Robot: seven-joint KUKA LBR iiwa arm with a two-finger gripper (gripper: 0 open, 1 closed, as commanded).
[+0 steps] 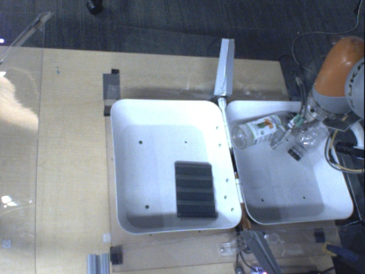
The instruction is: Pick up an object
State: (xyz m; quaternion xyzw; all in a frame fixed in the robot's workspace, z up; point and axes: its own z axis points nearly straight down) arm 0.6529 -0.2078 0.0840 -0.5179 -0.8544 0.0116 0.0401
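A clear plastic bottle with a white and green label lies on its side at the back left of the right bin, its cap end pointing toward the divider. My gripper hangs low over the back of that bin, right at the bottle's right end; contact with the bottle is unclear. A black ribbed rectangular block lies flat in the front middle of the left bin.
The grey arm with its orange band comes in over the right bin's back right corner. Cables hang along the right rim. A grey metal post stands behind the gap between the bins.
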